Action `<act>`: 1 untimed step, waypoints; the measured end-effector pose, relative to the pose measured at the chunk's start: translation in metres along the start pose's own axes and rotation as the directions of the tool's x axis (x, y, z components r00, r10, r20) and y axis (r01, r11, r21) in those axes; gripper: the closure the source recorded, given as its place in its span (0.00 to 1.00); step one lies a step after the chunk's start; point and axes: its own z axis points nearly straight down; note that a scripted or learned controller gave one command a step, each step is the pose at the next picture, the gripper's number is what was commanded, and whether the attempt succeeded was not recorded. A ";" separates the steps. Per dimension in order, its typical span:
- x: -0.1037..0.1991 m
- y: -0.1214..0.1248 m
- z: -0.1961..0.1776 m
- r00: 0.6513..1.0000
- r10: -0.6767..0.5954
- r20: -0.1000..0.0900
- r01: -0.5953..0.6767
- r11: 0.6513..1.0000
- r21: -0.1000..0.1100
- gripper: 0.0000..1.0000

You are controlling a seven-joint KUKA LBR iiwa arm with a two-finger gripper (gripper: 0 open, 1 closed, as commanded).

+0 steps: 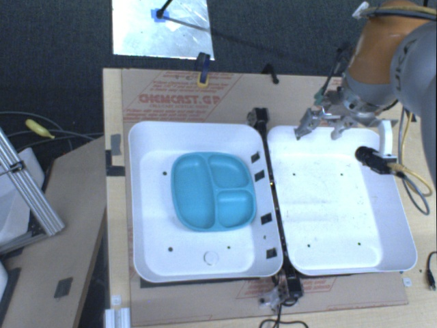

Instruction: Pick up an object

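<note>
A light blue divided plate (210, 190) lies flat in the middle of the left white bin (147, 157). My gripper (319, 127) hangs over the far edge of the right white bin (389, 224), well to the right of the plate. Its two grey fingers (304, 126) are spread apart with nothing between them. The orange-banded wrist rises behind it at the upper right.
A black divider with clips (268, 183) runs between the two bins. A black cylinder with a cable (372, 157) juts out beside the wrist over the right bin. A shiny sheet (164, 19) lies at the back, and metal rails (20, 183) stand at the left.
</note>
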 end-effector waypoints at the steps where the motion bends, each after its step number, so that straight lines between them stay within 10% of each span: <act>1: -0.022 -0.042 0.072 1.000 0.004 -0.001 -0.004 1.000 0.007 0.00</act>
